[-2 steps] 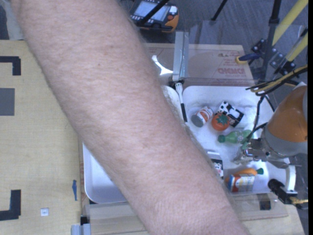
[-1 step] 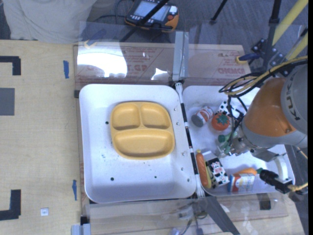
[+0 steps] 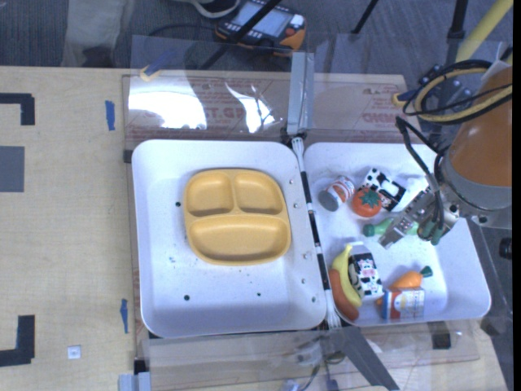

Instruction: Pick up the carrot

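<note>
Sitting in the right bin (image 3: 468, 255): 1 carrot (image 3: 407, 281), 1 banana (image 3: 345, 275).

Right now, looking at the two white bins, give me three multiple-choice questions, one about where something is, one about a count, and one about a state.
1. Where does the small orange carrot with a green top lie?
A. In the left bin, on the tray
B. In the right bin, near its front edge
C. On the wooden bench

2. How many compartments has the yellow plastic divided tray?
A. Three
B. Five
C. One

3. What is the carrot's state?
A. Lifted high above both bins
B. Standing on the yellow tray
C. Lying in the bin, apart from the claw

Answers: 1 B, it lies in the shallow white right-hand bin beside a banana. 2 A, two small sections sit above one long one. 3 C, the claw is farther back in the bin, with bare floor between them.
</note>
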Controlling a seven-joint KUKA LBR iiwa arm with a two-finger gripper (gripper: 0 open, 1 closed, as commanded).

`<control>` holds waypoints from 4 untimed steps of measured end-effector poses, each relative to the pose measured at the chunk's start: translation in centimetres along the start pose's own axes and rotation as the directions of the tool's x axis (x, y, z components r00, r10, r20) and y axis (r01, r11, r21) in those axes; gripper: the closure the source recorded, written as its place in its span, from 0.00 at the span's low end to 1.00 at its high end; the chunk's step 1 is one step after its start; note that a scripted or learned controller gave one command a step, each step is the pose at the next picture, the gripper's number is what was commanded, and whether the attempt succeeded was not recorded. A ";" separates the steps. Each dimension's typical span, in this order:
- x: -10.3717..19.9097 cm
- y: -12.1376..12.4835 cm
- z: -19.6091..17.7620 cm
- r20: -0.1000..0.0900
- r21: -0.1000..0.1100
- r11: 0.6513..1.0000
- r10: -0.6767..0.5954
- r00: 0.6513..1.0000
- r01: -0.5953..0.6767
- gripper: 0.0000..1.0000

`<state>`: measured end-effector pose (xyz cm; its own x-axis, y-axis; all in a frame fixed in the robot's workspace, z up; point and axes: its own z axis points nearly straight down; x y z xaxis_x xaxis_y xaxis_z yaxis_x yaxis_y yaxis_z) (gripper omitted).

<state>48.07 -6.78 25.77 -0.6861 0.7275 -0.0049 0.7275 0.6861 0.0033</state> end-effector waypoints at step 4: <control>-9.8 -7.9 17.1 0.003 -0.001 0.815 -0.579 0.815 0.579 0.00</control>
<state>49.12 -19.33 8.65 -0.9805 0.1962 -0.0088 0.1962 0.9806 0.0007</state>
